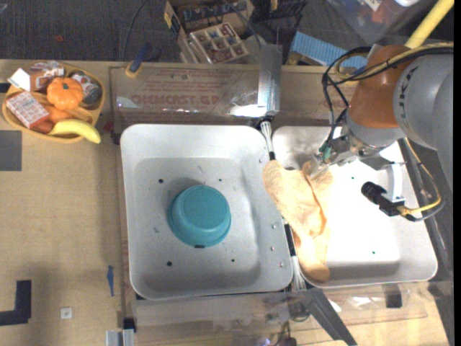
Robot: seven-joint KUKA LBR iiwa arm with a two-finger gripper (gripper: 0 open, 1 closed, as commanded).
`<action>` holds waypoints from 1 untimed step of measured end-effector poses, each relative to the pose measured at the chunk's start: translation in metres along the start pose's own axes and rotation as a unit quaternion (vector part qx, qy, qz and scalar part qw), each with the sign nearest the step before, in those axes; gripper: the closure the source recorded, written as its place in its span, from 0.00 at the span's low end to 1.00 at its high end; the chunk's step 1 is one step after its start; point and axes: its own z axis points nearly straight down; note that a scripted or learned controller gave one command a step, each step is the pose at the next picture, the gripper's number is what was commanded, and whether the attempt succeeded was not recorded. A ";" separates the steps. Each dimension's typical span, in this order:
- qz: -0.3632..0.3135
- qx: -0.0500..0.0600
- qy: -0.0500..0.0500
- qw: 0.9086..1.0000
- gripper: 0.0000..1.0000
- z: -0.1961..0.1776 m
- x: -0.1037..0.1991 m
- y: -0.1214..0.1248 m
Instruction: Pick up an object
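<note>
- The end effector (322,157) is positioned over the upper left area of the right bin (374,254), at the top edge of the cloth (302,207).
- Its fingers appear pinched on the cloth's upper corner.
- The tan cloth drapes from there down across the divide between the bins.
- A teal bowl (200,215) sits upside down in the left bin (144,164), well apart from the end effector.

bench (57,215) | two white bins: left (137,150), right (410,262) | fruit bowl (14,114) at far-left corner
</note>
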 end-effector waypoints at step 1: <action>0.000 0.000 0.000 1.000 0.00 0.000 0.000 0.000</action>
